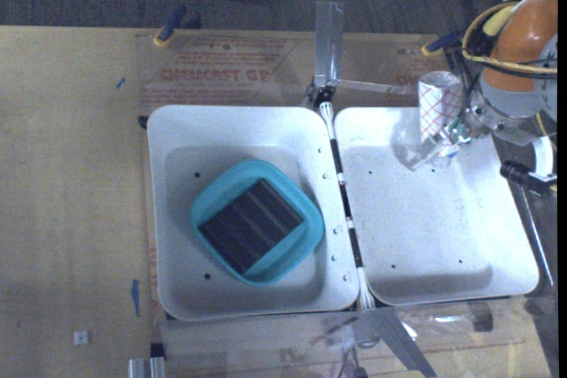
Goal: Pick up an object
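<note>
While the arm (523, 40) hangs over the far right corner of the right bin (443, 279), its orange band and grey wrist reaching in from the right, the gripper (456, 130) sits low over that corner with a white paper cup with a red lattice print (438, 102) pressed against it. Whether the cup is truly clamped I cannot tell: it lies tilted beside the gripper's tip, touching or overlapping it, but the working end is small and blurred, so its state cannot be read. A crumpled bit of clear or pale material (421, 153) shows just below the cup, on or just above the bin floor; what it is I cannot make out.

In the left bin (177, 137) a teal plastic container (306, 212) rests flat near the middle, tilted diamond-wise, with a dark ribbed block (250, 224) lying in it. That pair is well apart from the arm and looks untouched.

Judging progress: the arm has plainly chosen the cup, and the reach is done. The cup appears raised off the bin floor, which would suggest a lift under way, yet the slanted view makes height hard to judge. What remains is to confirm a firm hold and carry the cup clear of the bin; a thin paper cup could crush or slip
</note>
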`<state>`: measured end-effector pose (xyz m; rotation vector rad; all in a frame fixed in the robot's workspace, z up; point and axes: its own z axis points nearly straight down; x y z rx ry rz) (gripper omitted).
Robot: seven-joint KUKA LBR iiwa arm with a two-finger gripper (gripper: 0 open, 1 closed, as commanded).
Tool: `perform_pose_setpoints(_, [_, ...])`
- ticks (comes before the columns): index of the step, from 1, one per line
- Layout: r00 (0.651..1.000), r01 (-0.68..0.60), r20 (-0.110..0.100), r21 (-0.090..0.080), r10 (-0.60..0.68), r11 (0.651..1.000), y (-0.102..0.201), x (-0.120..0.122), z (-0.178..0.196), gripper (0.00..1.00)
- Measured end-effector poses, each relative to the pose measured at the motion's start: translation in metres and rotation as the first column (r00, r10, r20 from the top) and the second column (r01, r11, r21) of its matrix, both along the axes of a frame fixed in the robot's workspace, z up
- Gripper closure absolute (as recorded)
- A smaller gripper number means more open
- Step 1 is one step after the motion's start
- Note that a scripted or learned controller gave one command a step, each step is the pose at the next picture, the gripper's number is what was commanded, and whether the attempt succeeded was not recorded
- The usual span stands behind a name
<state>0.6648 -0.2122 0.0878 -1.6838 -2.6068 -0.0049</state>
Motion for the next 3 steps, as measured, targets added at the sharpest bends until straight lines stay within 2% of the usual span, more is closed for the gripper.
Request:
perform_pose_setpoints(1, [1.000, -0.001, -0.004, 0.000, 0.001, 1.000, 0.000, -0.001, 0.009, 1.00])
perform_pose_setpoints(2, [0.983, 0.184, 0.032, -0.024, -0.183, 0.983, 0.063, 0.003, 0.088, 1.00])
perform_pose_setpoints(3, [0.982, 0.186, 0.029, -0.023, -0.185, 0.982, 0.122, -0.005, 0.109, 1.00])
